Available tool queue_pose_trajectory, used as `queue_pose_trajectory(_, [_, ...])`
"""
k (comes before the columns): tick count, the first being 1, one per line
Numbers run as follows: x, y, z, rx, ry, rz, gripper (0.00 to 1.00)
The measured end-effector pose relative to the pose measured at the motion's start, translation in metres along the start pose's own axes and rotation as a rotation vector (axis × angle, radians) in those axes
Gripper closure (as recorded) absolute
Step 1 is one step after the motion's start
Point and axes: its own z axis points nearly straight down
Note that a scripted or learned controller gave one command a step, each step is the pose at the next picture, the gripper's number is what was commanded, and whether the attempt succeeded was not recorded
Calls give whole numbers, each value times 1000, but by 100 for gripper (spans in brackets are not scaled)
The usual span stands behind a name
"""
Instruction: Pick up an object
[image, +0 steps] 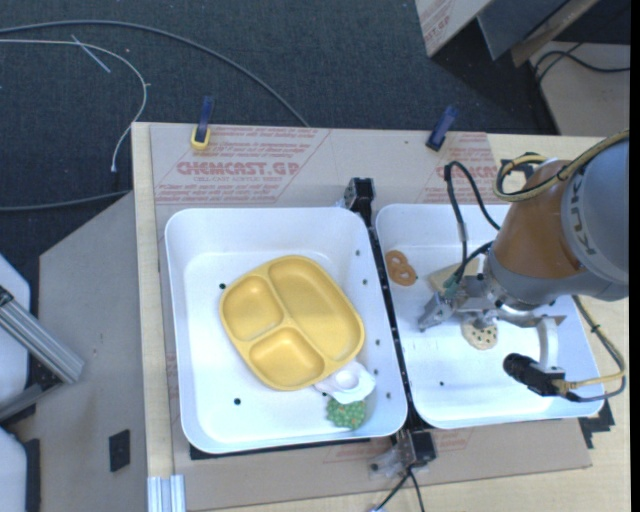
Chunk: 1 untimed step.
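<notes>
Left bin (190, 330): yellow divided plate (291, 320), green toy (348, 412). Right bin (440, 395): pretzel (401, 268), cookie (481, 333); end effector (440, 305) state unclear.

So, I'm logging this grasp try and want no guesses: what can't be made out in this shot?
- Camera view: whether the gripper has its fingers open or shut; small and dark against the arm.
- The cookie: its upper edge sits under the wrist, so contact is unclear.
- The white piece by the green item: partly under the yellow tray.
- The right bin: its far side is covered by the arm.
</notes>
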Motion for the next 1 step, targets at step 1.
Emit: queue_pose_trajectory(1, [-2,2,-14,-10,-6,2,100])
